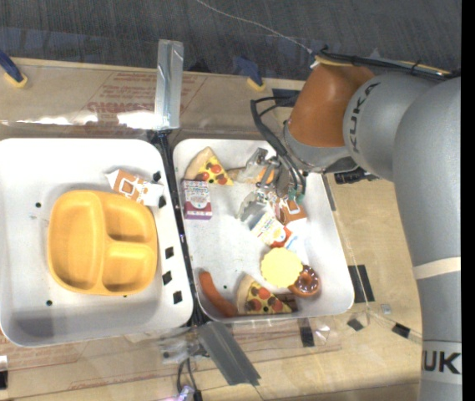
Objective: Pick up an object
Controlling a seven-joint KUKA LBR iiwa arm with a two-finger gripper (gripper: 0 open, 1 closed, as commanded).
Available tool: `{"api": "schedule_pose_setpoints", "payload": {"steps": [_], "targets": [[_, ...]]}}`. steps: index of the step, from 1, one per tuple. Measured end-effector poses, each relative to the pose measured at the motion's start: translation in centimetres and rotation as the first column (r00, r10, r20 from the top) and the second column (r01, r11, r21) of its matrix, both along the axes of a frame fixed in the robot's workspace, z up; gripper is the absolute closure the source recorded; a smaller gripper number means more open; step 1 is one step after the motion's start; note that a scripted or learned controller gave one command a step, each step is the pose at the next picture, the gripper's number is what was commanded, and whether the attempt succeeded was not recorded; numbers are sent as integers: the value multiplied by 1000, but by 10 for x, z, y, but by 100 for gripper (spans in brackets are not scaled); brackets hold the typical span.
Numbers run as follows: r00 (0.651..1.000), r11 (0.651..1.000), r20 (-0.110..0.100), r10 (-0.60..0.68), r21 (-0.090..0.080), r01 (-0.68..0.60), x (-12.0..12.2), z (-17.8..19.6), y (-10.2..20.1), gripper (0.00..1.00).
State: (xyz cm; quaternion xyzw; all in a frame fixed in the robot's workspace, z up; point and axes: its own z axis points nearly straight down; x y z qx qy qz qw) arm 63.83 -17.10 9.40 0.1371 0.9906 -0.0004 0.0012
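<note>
Bins: two. Left bin (3, 224) has one yellow tray (102, 241). Right bin (220, 249) has two pizza slices (208, 167), one sausage (212, 294). Jaws (264, 197) low beside slice; open or closed, cannot tell.

My arm (421, 182) came in from the right, grey and bulky, bent over at the orange band (325, 107) above the wrist. My gripper (264, 192) pointed down and left, low over the bench. How my jaws stood, I could not tell from this angle.
</note>
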Motion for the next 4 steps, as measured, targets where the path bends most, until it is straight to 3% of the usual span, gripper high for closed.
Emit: {"api": "schedule_pose_setpoints", "payload": {"steps": [1,2,3,4], "targets": [[998,998,1,-58,1,58,-69,0,-8,0],[1000,1000,-2,-31,2,31,-93,-2,7,0],[979,979,0,205,0,-205,-7,-1,6,0],[989,989,-4,-151,1,151,-106,-2,14,0]]}}
